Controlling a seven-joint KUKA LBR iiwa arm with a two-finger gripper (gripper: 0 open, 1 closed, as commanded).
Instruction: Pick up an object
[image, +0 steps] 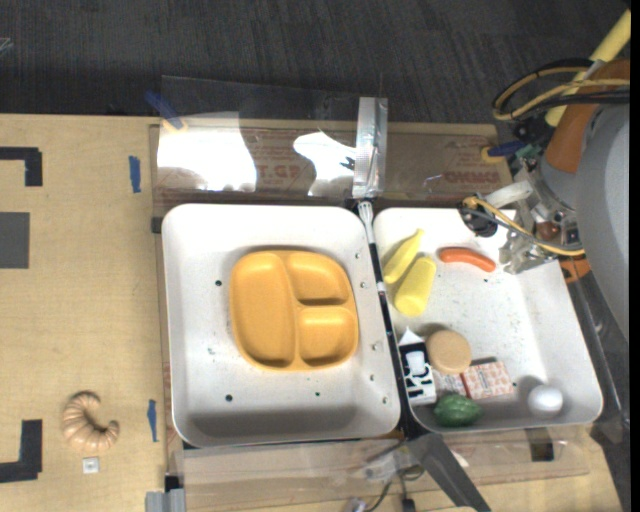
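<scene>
Tool: my tool (528, 238) hangs over the upper right corner of the right bin; I cannot tell its state, and I see nothing in it.
Arm: one, grey, with the orange band (566, 140) above the wrist, reaching in from the right.
Bins: two white, side by side on the table (75, 330), so one can supply and one receive, I judge.
Left bin (190, 330): one orange divided tray (295, 307), lying flat in the middle.
Right bin (545, 320): the pick candidates, loosely scattered, which I judge leaves room to come down beside each.
Yellow pieces: two (408, 268), touching, against the left wall.
Orange sausage-like piece: one (467, 258), nearest my tool, likeliest target.
Tan round disc: one (449, 350).
Red-and-white packet: one (484, 380), just beside the disc.
Black-and-white piece: one (418, 372).
Green piece: one (456, 410), near edge.
Silver ball: one (546, 400), lower right corner.
Off-bin: one tan curled toy (90, 422) on the table, well apart.
</scene>
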